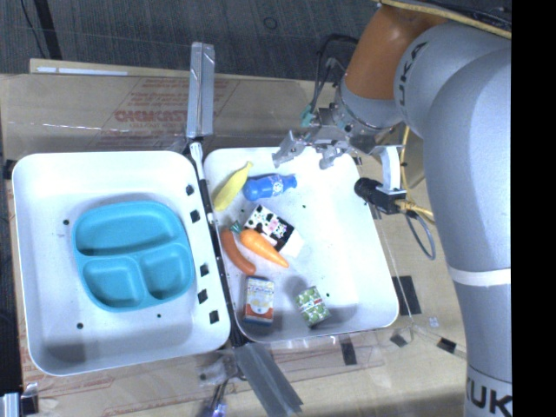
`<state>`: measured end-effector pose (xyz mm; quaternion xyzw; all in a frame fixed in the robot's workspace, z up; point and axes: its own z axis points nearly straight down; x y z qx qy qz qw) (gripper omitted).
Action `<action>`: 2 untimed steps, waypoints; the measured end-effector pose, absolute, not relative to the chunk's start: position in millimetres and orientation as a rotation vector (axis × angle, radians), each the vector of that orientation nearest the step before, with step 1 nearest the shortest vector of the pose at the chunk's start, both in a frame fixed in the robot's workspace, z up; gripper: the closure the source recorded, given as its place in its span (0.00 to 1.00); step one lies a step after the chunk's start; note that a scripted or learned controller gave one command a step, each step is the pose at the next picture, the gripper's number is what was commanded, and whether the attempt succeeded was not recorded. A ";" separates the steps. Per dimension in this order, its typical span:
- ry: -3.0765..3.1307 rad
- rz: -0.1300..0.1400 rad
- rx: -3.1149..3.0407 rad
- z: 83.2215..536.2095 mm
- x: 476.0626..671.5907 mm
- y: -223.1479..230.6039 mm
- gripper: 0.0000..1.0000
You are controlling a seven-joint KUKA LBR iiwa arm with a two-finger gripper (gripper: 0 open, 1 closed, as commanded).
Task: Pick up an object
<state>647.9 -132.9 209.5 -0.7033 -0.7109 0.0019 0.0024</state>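
Jaws are standing apart with nothing between them, hanging over the upper rim of the right bin at frame centre. Below them a blue bottle is lying beside a yellow banana, with two carrots, a spotted carton and two small boxes lower down. A blue tray is sitting in the left bin.

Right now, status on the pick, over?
Gripper open above right bin's far edge, holding nothing. Blue bottle nearest, banana beside it. Nothing blocking.
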 end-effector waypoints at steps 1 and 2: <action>-2.393 0.002 -2.032 91.6 612.5 -126.7 0.00; -2.438 0.004 -1.976 91.4 568.6 -106.7 0.00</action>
